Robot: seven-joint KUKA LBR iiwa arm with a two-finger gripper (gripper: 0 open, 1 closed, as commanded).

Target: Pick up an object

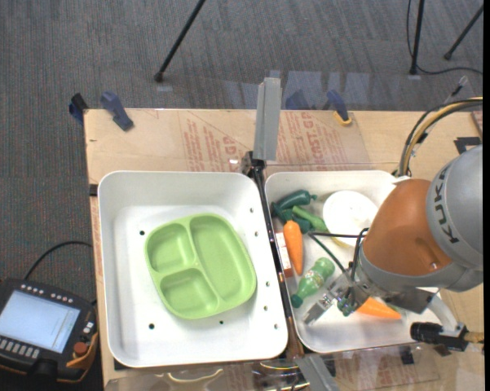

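Observation:
My gripper (329,301) hangs low over the front of the right bin (367,344), below the orange wrist band. A small green bottle (311,280) lies just to its upper left, close to it or touching it. An orange carrot-like piece (381,309) lies just to its right, partly under the wrist. Further back in that bin are another carrot (293,244), two dark green vegetable pieces (297,206) and a round white plate (350,211). I see nothing clearly held.
The left bin (118,218) holds a light green three-part plate (200,265). A grey upright post (267,125) stands behind the divider between the bins. A teach pendant (37,322) lies at the lower left, off the bench. The arm covers the right bin's right side.

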